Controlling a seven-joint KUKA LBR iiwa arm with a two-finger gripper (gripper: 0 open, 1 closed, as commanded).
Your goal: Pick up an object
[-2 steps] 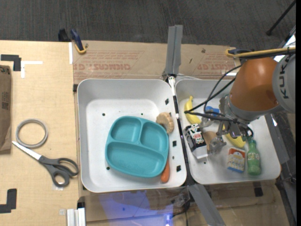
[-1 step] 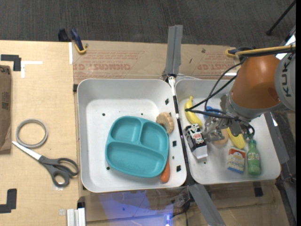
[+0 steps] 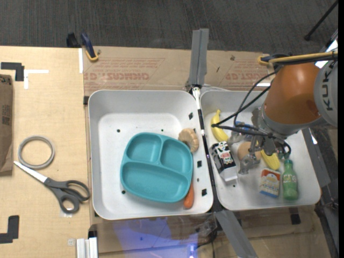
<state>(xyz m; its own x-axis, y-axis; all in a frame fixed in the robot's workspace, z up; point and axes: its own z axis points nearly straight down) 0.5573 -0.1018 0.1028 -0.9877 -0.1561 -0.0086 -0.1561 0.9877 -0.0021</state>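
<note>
My gripper (image 3: 249, 156) hangs low in the right bin (image 3: 306, 144), under the orange wrist band. It sits over a tan round object (image 3: 243, 147), next to a black and white box (image 3: 223, 157). Around it lie a banana (image 3: 217, 126), a second yellow piece (image 3: 270, 159), a small carton (image 3: 270, 183) and a green bottle (image 3: 289, 180). The wrist and cables hide how the gripper meets the tan object.
The left bin (image 3: 107, 122) holds a teal divided plate (image 3: 157, 167), a tan shell-like item (image 3: 188, 138) and a carrot (image 3: 188, 199). Scissors (image 3: 59, 187) and a tape roll (image 3: 36, 151) lie on the bench at left. A divider wall separates the bins.
</note>
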